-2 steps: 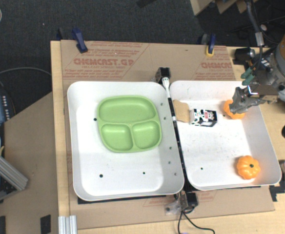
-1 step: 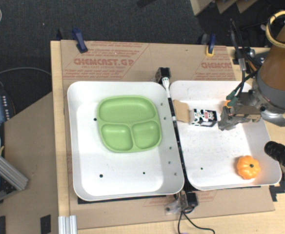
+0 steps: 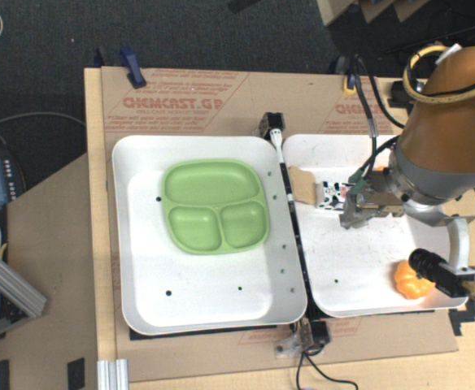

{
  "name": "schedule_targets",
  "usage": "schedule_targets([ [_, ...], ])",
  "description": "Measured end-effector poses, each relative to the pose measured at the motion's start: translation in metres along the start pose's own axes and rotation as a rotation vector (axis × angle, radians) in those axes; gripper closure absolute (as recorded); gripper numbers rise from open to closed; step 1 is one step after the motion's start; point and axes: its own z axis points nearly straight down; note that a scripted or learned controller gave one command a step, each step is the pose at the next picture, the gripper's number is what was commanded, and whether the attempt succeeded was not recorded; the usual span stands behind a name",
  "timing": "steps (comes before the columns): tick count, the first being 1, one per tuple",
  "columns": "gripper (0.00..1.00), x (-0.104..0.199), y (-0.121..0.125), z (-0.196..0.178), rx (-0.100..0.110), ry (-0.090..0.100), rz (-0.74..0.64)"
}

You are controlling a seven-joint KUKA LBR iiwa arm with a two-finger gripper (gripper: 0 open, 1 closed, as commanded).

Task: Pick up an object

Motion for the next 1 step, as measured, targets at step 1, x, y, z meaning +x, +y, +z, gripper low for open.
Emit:
schedule_targets([
  [1, 1.0, 0.0713, -0.0042, -0.0101, -0.009, 0.001, -0.008],
])
